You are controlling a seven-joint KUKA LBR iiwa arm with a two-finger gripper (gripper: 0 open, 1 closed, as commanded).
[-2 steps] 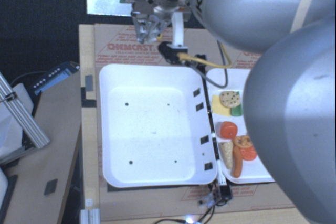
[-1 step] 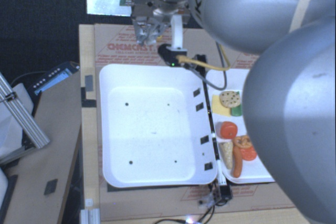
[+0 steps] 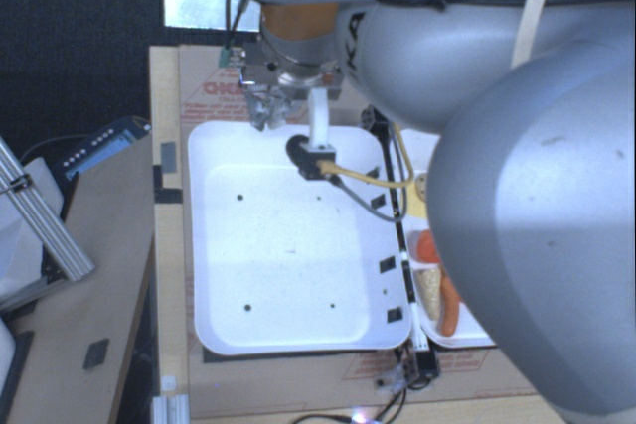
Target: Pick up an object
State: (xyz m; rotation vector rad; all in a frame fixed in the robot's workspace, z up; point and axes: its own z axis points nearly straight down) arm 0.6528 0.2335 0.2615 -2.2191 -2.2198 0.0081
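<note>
Claw (image 3: 266, 114) hangs over far edge of left bin (image 3: 214, 243); can't tell its state. Objects, an orange carrot (image 3: 449, 305) incl., lie in right bin (image 3: 462, 341), well apart from claw, near side.

Even, bright overhead light washes the left white bin (image 3: 288, 253), its floor near blown out with little texture. Soft sheen rides the grey arm (image 3: 497, 114), which looms large and slightly soft up close. A faint shadow pools under the wrist. The dark backdrop stays murky and grainy.
</note>
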